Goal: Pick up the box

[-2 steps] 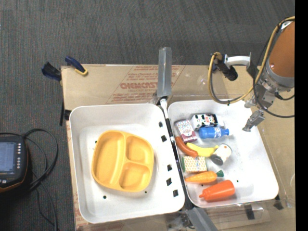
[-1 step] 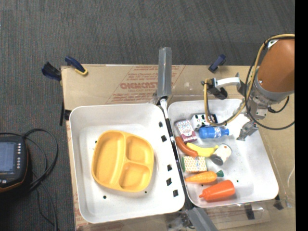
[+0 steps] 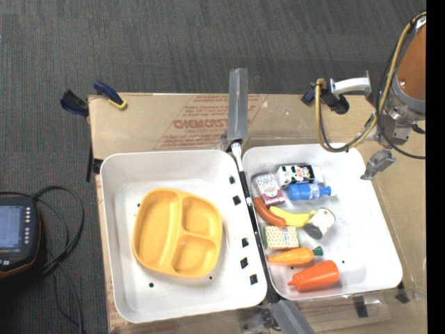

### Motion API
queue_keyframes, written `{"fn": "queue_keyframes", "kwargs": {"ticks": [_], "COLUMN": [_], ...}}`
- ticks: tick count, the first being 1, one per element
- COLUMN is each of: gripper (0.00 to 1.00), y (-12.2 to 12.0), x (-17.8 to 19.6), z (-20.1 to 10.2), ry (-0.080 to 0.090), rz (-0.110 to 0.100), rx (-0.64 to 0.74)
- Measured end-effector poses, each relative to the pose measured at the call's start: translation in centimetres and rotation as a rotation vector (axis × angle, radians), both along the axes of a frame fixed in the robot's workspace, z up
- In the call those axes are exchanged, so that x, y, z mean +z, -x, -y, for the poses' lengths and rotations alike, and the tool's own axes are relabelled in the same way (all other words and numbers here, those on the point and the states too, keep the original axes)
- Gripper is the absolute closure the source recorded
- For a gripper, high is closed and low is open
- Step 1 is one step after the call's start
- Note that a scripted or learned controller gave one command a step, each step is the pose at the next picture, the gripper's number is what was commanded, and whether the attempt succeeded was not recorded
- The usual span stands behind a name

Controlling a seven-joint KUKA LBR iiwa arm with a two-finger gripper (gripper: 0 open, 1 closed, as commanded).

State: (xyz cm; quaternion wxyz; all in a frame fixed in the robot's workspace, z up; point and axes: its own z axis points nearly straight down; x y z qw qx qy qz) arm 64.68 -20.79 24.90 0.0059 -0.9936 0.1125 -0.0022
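The arm [image 3: 410, 68] is running off the right edge, leaving its upper part unseen. The tool [image 3: 379, 164] is showing too small to tell how its fingers stand. The handheld screen [image 3: 15, 234] is being cut by the left edge. The banana [image 3: 290, 218] is partly covering the sausage [image 3: 262, 209].

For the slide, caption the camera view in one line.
Tool above right bin's far edge; box lies among toys; yellow plate in left bin.

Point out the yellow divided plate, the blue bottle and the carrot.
yellow divided plate [image 3: 178, 234]: camera view, on the ridge between its compartments.
blue bottle [image 3: 307, 192]: camera view, middle of its body.
carrot [image 3: 290, 257]: camera view, middle of its orange body.
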Motion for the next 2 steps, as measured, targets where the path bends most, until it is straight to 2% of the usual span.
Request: {"fn": "queue_keyframes", "kwargs": {"ticks": [1,2], "gripper": [0.00,0.00], "y": [0.2,0.2], "x": [-5.2,-2.0], "z": [0.1,0.4], "ry": [0.000,-0.002], "rz": [-0.006,-0.008], "rx": [0.026,-0.152]}}
